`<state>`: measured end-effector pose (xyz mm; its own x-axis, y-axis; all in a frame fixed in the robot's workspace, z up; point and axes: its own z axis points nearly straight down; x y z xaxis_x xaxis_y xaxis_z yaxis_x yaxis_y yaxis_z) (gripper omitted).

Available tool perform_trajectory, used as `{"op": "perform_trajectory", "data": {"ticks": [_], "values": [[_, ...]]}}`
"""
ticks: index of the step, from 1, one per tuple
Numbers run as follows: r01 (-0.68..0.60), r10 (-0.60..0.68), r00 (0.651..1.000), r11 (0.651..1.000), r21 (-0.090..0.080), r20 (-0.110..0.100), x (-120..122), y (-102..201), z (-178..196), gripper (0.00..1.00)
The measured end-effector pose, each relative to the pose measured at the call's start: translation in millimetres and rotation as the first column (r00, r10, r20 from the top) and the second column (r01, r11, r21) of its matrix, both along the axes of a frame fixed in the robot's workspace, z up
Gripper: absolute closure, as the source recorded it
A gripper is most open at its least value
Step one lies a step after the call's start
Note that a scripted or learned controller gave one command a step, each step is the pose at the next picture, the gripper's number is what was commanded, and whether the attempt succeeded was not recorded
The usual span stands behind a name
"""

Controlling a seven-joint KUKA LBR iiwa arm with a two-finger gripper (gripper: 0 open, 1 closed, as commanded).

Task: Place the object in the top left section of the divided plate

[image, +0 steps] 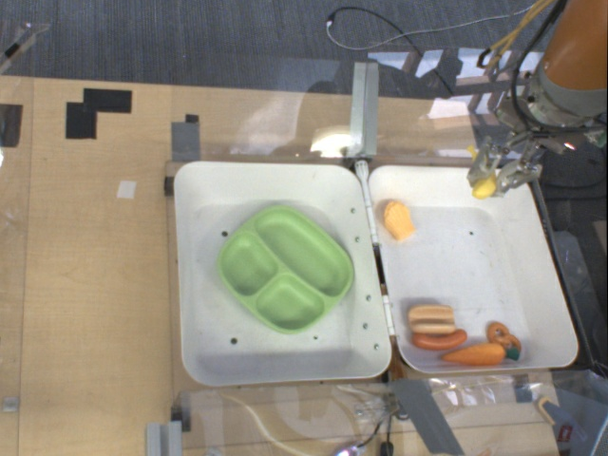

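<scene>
A green divided plate lies in the left white bin, turned at a slant, with three empty sections. Over the far right corner of the right bin hangs my gripper, below the orange wrist band. A small yellow object sits between its fingertips, and the fingers are shut on it. An orange-yellow piece rests in the right bin near the divider.
At the right bin's near edge lie a hot dog, a red sausage, a carrot and a small orange toy. A metal post stands between the bins at the back. Cables hang near the arm.
</scene>
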<state>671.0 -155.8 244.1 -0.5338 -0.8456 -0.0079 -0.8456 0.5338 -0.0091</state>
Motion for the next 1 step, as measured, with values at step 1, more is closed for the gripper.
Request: {"op": "perform_trajectory", "data": {"ticks": [1], "values": [[-0.236, 0.236, 0.972, 0.972, -0.002, -0.001, -0.5, -21.0, 61.6, 1.00]]}}
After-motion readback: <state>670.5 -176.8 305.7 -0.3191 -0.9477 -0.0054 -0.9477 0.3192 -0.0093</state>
